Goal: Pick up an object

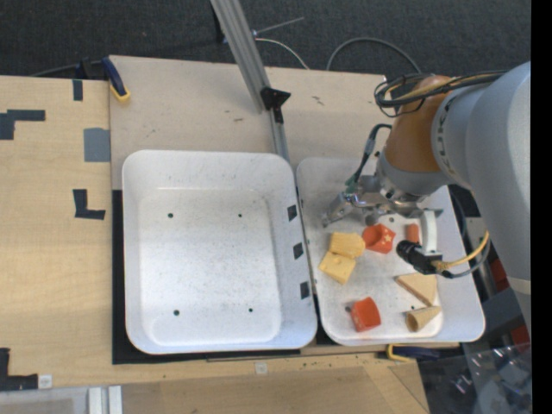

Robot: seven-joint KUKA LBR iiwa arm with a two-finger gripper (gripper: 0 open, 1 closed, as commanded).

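Observation:
My gripper [355,203] hangs over the upper middle of the right bin [457,317], just above the loose pieces. Right below it lie a yellow block [347,245] and a small red block [378,237]. A second yellow block [337,267] rests lower left of those. Another red block [366,315] sits near the bin's front edge. A tan wedge [417,287] and a tan cone-like piece [423,319] lie at the front right. I see nothing held in the gripper.
The left bin [207,248] stands beside the right one, their rims touching. A slanted metal pole [246,50] crosses the bench behind the bins. A small orange piece [413,232] lies under the wrist. Cables [371,54] loop behind the arm.

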